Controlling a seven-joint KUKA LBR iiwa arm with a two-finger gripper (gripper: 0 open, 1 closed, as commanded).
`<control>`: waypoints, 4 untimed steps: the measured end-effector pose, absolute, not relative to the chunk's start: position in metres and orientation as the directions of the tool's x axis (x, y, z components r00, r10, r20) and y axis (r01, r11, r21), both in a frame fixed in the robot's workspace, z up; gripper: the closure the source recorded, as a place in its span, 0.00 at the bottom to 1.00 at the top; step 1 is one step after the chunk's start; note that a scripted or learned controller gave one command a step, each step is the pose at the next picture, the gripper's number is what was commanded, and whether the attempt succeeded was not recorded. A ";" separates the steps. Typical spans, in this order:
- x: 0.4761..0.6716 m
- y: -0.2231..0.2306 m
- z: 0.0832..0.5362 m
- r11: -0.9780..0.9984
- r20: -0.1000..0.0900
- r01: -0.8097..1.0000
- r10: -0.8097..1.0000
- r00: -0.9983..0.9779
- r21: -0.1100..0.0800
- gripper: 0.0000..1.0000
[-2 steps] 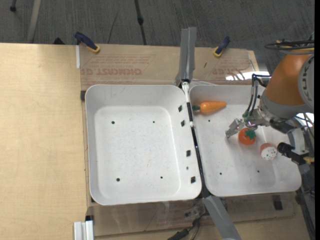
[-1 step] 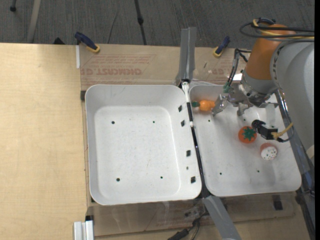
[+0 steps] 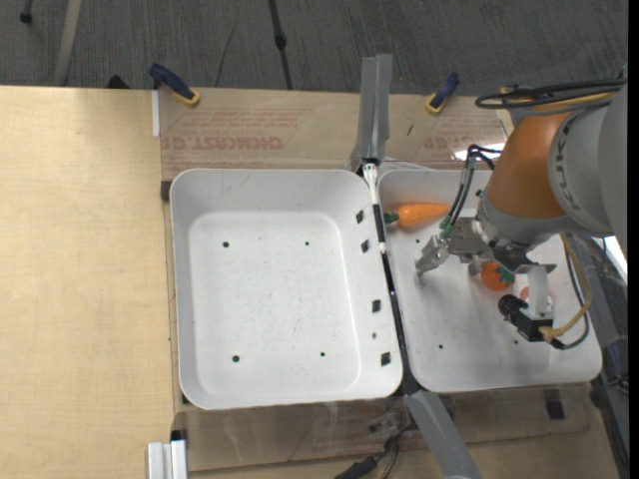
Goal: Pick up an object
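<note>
Two shallow white bins side by side on the bench: left bin (image 3: 200,367), right bin (image 3: 449,367). One grey divider bar (image 3: 375,118) running between them at the far side. Two clamps with blue handles at the bench's far edge, one left (image 3: 172,83) and one right (image 3: 441,92). One sheet of brown cardboard (image 3: 240,128) under the bins, printed with reversed lettering.

In the right bin, one orange carrot-shaped object (image 3: 419,214) lying near the far left corner, long axis across the bin, one end with a touch of green close to the bin's left wall. One smaller red-orange object (image 3: 495,275) further right, partly hidden under the wrist; shape not clear.

One arm (image 3: 589,168) reaching in from the right, orange band (image 3: 529,173) above the wrist, hanging over the right bin. One gripper (image 3: 431,255) pointing left and down, just in front of the carrot-shaped object and apart from it. Fingers too dark and small to judge: cannot tell whether apart or together. Nothing visibly between them.

Small dark dots scattered on the floors of both bins
</note>
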State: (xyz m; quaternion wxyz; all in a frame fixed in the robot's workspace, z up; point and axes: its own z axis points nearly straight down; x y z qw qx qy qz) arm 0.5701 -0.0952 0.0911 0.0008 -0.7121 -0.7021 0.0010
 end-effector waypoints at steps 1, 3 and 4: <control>0.647 -0.111 0.091 0.038 -0.001 0.999 0.999 -0.038 -0.003 0.00; 0.627 -0.097 0.095 0.031 -0.001 1.000 1.000 -0.031 -0.001 0.00; 0.655 -0.096 0.089 0.018 0.000 1.000 1.000 -0.018 -0.014 0.00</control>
